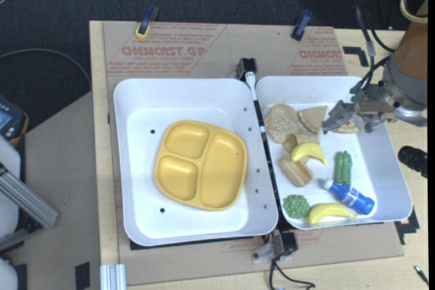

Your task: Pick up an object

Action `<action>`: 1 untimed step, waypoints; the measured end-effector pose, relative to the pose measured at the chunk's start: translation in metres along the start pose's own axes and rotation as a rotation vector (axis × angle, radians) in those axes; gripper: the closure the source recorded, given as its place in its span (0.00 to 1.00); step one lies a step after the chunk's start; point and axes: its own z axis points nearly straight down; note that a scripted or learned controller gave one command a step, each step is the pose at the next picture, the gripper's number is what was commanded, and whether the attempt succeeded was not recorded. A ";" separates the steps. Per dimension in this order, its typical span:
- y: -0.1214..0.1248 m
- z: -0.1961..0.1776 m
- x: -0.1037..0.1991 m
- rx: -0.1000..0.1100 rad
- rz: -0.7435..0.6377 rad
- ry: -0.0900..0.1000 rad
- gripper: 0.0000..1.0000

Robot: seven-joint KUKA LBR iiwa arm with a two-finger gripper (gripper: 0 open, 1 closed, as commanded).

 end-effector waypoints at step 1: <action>-0.032 0.172 -0.005 0.003 0.005 0.001 0.00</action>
